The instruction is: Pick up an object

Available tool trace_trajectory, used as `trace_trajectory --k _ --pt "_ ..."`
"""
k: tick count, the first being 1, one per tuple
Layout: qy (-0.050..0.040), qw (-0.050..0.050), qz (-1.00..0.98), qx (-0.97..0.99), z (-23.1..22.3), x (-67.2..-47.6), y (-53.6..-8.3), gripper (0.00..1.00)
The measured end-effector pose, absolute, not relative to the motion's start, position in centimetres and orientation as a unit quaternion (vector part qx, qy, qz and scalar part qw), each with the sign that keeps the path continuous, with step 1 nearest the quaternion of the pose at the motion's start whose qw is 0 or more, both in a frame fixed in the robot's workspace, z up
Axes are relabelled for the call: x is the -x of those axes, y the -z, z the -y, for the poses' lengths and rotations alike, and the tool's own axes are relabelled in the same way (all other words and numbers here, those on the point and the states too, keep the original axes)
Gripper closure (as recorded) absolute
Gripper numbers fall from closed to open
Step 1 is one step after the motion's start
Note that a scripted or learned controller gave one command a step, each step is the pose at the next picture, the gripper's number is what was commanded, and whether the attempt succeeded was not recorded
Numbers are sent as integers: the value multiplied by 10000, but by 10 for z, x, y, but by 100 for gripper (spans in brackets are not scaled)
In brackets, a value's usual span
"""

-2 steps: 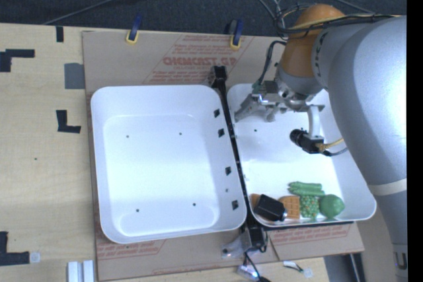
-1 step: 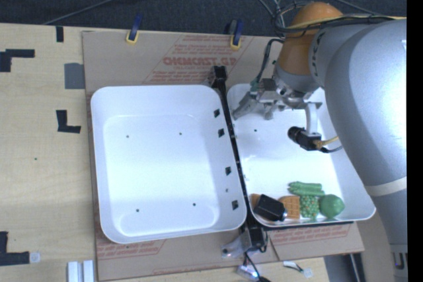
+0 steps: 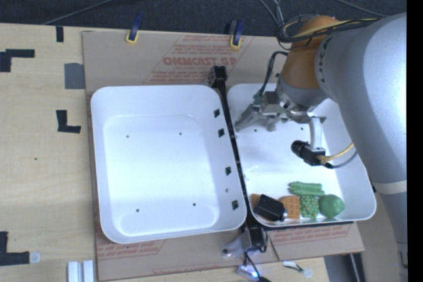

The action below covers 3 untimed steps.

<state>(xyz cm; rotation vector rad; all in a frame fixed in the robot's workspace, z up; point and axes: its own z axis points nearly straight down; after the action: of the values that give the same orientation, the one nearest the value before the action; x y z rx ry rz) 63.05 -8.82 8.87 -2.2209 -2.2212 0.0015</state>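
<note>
My gripper (image 3: 256, 123) hangs over the far left part of the right bin (image 3: 360, 172), close to the divider between the bins. Its two fingers stand apart, so it is open, and I see nothing between them. The objects lie along the right bin's near edge, well away from the gripper: a black block (image 3: 269, 208), an orange piece (image 3: 289, 205), a green pod (image 3: 305, 188), a green-yellow textured piece (image 3: 308, 207) and a round green item (image 3: 332, 205).
The left bin (image 3: 106, 162) lies beside the right one, both on a cardboard sheet (image 3: 185, 59). A black cable fitting (image 3: 305, 151) hangs off the wrist above the right bin's middle. Cables run across the dark floor at the back.
</note>
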Motion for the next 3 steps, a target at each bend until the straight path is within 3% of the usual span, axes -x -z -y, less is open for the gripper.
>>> trace_trajectory --k 1,3 --pt "1 0 7074 7068 88 -651 -89 0" --pt "-3 -1 7073 7069 92 -654 -89 0"
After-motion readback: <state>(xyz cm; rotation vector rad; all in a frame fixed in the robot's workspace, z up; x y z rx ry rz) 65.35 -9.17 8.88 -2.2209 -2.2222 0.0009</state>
